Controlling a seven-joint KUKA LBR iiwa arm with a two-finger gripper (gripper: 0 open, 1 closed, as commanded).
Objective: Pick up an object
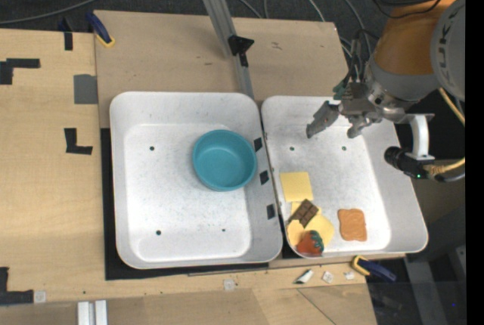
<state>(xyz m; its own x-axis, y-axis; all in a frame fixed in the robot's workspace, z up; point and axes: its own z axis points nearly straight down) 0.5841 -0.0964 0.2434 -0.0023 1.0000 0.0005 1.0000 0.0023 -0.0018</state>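
My gripper (334,125) hangs over the far part of the right bin (393,187), its two fingers spread open with nothing between them. Well below it in the same bin lie a pale yellow square block (296,185), a brown chocolate-like piece (304,212) resting on a yellow piece (322,225), a red and green item (309,242) at the near corner, and an orange-brown toast-like piece (352,224). A teal bowl (223,159) sits upright in the left bin (151,195).
A grey metal pole (215,2) slants up from between the bins' far edges. Cables trail across the dark floor behind the bench. Small clips lie at the front edge near the right bin (327,276).
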